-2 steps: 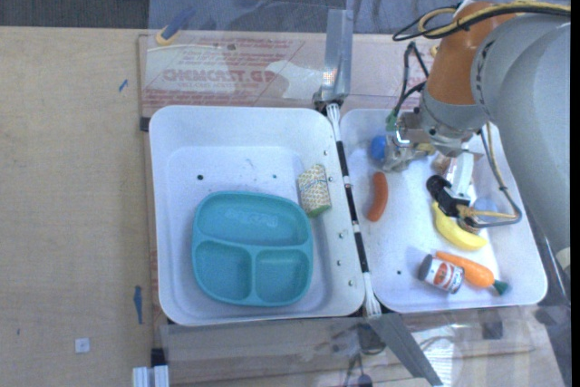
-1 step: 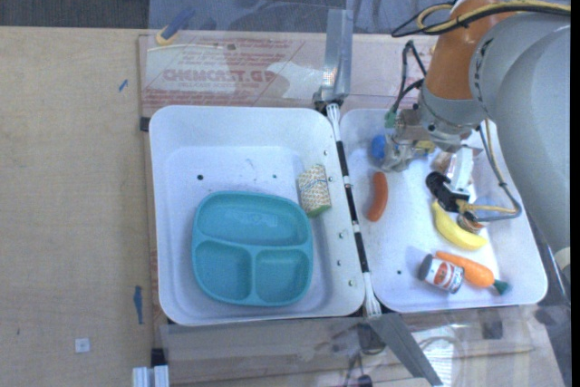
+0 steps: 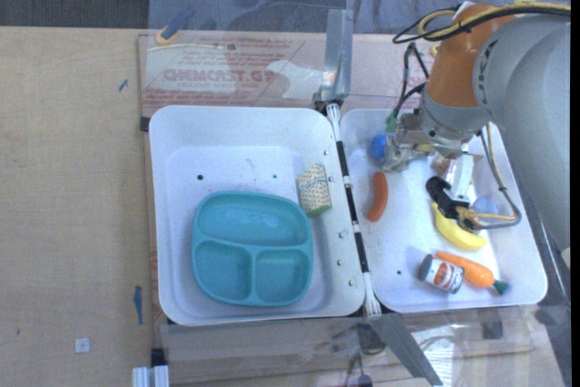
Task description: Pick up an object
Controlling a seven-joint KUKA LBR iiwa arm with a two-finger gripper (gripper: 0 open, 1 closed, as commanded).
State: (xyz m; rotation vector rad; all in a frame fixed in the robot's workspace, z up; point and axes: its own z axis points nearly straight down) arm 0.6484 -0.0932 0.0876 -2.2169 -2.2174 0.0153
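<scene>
The arm (image 3: 507, 59) reaches in from the right over the right bin (image 3: 399, 281). The left bin (image 3: 172, 140) bears a teal divided tray (image 3: 252, 246) and a small patterned packet (image 3: 314, 188). The gripper (image 3: 399, 154) hangs low at the right bin's far left, just beside a blue object (image 3: 379, 145); how its fingers stand cannot be told.

Judged step: descent toward a pick. Nearest candidates are the blue object and the sausage (image 3: 376, 196); the banana (image 3: 458, 229), carrot (image 3: 473, 270) and small can (image 3: 440, 274) lie nearer. Next move calls for closing squarely on one item.

Red lettering on the board (image 3: 217, 72) beyond is unreadable.
</scene>
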